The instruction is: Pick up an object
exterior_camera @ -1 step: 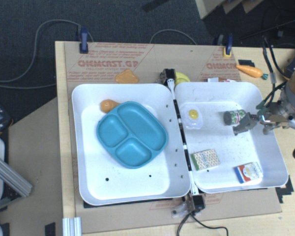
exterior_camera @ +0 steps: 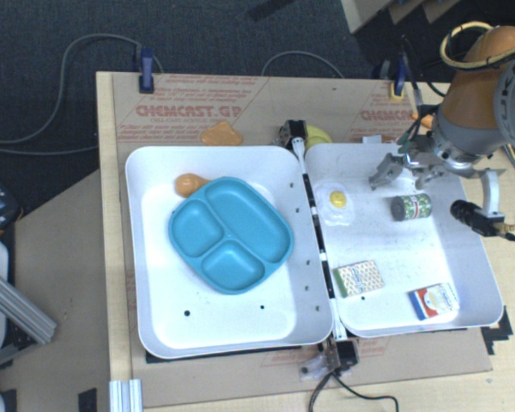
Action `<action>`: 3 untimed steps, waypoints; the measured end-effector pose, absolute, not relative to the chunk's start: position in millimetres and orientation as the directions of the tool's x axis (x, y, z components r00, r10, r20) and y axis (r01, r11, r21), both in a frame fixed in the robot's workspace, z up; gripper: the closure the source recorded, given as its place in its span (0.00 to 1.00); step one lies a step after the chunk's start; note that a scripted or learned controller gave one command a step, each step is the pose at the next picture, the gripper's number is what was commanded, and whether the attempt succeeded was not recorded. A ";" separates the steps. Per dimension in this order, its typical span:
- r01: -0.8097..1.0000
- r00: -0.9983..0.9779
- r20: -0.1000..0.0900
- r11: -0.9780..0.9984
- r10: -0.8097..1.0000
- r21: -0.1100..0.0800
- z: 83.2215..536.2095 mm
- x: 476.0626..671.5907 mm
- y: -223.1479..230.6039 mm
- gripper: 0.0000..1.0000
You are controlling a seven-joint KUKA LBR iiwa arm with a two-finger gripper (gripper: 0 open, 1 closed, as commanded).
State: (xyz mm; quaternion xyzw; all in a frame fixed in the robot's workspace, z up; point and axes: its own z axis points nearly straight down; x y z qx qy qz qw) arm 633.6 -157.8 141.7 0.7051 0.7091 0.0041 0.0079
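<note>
- Two shallow white bins sit side by side on the bench: the left bin point(exterior_camera: 154, 256) and the right bin point(exterior_camera: 463, 264).
- The left bin holds one blue divided tray point(exterior_camera: 230, 233) with three compartments, and one small orange object point(exterior_camera: 189, 183) tucked against the tray's upper left edge, partly covered by it.
- The right bin holds four loose things: a yellow piece point(exterior_camera: 337, 200) on a clear wrapper near the bin's left wall, a small dark green can point(exterior_camera: 411, 206) lying on its side, a patterned flat packet point(exterior_camera: 359, 278), and a red, white and blue carton point(exterior_camera: 434, 299) near the lower right rim.
- One gripper point(exterior_camera: 405, 172) hangs over the upper part of the right bin, just above and left of the can; its metal fingers point(exterior_camera: 383, 173) look spread apart with nothing between them, though the slant makes this hard to confirm.
- Behind the bins, an orange shape point(exterior_camera: 221, 133) lies on the board, and a yellow-green object point(exterior_camera: 316, 136) is half hidden by the bin rims.
</note>
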 end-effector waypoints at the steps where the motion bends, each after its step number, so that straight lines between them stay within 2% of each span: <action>1: 1.000 0.002 -0.003 -0.002 1.000 0.004 117.8 643.8 -201.5 0.00; 2: 1.000 -0.003 -0.007 0.003 1.000 0.012 88.4 622.1 -170.7 0.00; 3: 1.000 0.000 -0.003 0.000 1.000 0.007 96.9 621.1 -170.5 1.00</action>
